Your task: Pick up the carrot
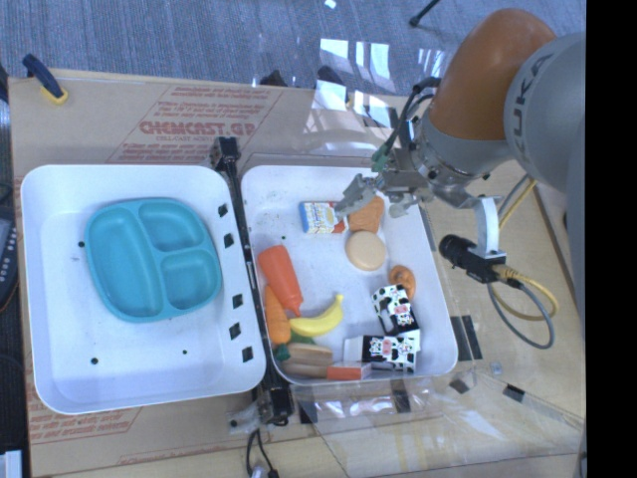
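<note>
The carrot (276, 317), orange with a green top at its near end, lies along the left wall of the right bin (430, 267), beside a thicker orange-red piece (282, 275). My gripper (376, 201) hangs over the far middle of that bin, well to the right of and beyond the carrot. A small orange-brown wedge (368, 216) sits directly under the gripper, touching or nearly touching it; whether it is gripped is unclear.
The right bin also holds a banana (320, 318), a round tan biscuit (365, 252), a small blue-and-white box (318, 217), two cow-patterned cartons (393, 307) and a bread roll (307, 357). A teal divided plate (151, 257) lies in the left bin (40, 297).
</note>
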Action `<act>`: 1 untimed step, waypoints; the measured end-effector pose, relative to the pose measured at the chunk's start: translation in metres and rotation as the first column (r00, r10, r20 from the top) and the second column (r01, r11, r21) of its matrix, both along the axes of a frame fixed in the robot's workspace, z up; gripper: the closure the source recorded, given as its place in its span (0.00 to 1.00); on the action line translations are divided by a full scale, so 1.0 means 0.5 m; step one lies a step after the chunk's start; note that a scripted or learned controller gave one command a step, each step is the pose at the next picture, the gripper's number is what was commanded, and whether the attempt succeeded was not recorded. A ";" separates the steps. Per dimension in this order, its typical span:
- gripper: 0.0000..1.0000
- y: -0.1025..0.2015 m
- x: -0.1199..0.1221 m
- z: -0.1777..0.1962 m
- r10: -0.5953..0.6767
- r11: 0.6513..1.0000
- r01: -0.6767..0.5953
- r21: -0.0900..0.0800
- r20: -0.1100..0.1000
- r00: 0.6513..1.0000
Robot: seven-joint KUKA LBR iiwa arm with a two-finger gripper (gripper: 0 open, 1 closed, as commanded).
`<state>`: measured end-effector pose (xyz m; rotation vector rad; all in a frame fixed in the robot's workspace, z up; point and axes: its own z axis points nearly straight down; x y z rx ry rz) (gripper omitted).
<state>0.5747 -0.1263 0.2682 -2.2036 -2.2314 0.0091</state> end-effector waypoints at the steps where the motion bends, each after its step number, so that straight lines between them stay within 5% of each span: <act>1: 0.00 -0.168 0.078 -0.105 0.056 0.998 -0.056 0.000 -0.001 0.998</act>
